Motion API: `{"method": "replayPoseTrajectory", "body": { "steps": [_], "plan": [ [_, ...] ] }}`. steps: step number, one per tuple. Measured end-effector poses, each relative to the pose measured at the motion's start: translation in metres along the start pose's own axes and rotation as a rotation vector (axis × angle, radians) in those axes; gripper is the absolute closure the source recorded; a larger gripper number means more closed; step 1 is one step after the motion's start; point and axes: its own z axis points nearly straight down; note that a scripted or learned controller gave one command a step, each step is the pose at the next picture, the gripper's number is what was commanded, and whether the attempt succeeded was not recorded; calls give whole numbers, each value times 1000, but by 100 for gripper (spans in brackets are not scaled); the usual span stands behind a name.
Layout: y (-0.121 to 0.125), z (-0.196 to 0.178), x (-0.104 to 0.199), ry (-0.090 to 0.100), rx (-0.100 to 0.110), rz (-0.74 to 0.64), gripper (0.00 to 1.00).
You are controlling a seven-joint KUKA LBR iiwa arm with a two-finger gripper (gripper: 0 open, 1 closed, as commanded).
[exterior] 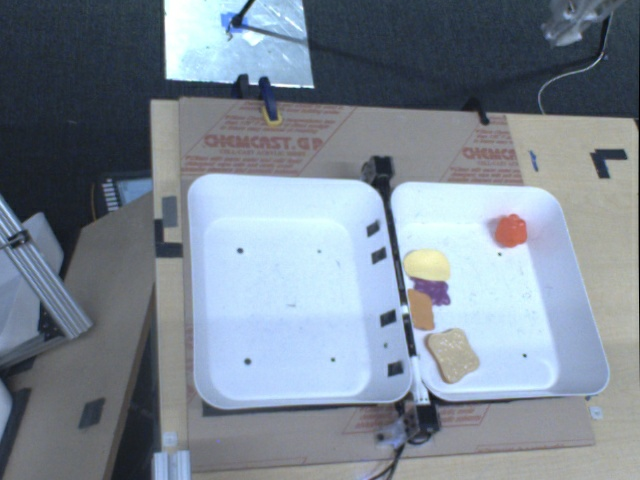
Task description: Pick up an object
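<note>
Bins are sitting side by side on a worktop (130,368) lined with printed brown cardboard (300,138), seen from a camera looking down at a slant. The left bin (205,268) is lying white and bare-floored, while the right bin (570,298) is holding five small objects. A red piece (511,230) is resting alone near the far right corner, well apart from the others. Along the bin's left wall a yellow piece (427,263) is lying just above a small purple piece (432,290), which is touching an orange piece (421,310); a tan slice shaped like toast (453,355) is lying just below them. The claw (575,13) is hanging at the top right of the view, over dark floor and well clear of both bins, a pale blur too indistinct to tell how it is set. A shiny metal sheet (238,26) is lying on the floor beyond the worktop.
</note>
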Motion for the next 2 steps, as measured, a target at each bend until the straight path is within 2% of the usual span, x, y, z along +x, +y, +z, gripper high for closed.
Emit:
{"method": "replayPoseTrajectory", "body": {
  "steps": [1, 2],
  "plan": [
    [0, 75, 79, 5, 12, -2, 100],
    [-44, 8, 182, 8, 0, -5, 100]
  ]
}}
